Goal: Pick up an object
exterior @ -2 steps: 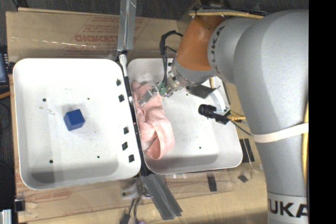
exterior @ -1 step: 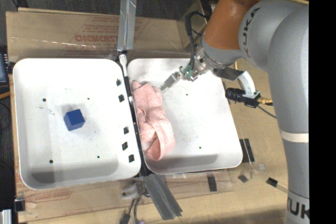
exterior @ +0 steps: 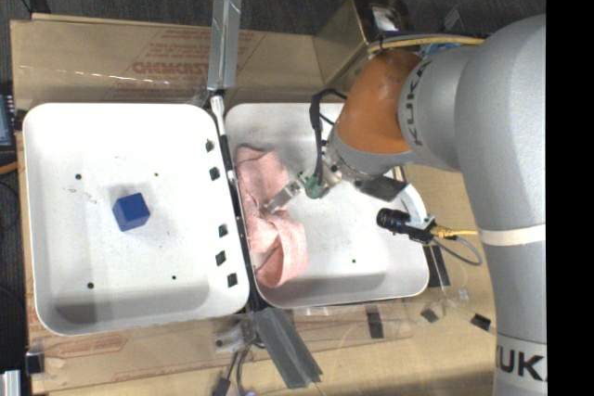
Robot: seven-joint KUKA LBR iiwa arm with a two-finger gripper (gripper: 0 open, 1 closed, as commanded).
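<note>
One pink cloth [exterior: 267,218] partly hidden under the fingers [exterior: 281,196].

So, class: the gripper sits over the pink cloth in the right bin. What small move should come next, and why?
Probably close and lift slightly. The gripper is already down at the pink cloth in the right bin, apparently touching its folds, so testing the hold seems sensible.

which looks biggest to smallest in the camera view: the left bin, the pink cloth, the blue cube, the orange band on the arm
1. left bin, by far the largest.
2. orange band, though it sits nearer the camera, so its rank over the cloth is unsure.
3. pink cloth, crumpled in the right bin.
4. blue cube, clearly smallest.
</note>
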